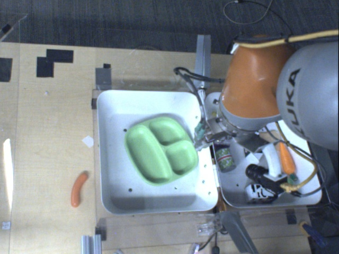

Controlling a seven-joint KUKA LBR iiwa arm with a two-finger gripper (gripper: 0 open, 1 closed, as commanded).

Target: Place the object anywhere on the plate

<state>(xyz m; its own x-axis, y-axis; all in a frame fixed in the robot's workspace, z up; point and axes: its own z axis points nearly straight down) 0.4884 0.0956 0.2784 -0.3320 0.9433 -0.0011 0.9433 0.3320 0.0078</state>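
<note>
- Pale wooden bench (47,157) under dark carpet carries two shallow white bins; the left white bin (114,194) holds a green three-compartment plastic plate (159,150).
- Nothing is seen on the plate; placing is judged undone.
- The gripper (204,134) sits at the plate's three o'clock edge; finger state cannot be told.
- Candidate objects lie in the right white bin (233,197): a small orange carrot (286,159), a dark jar (224,159).
</note>
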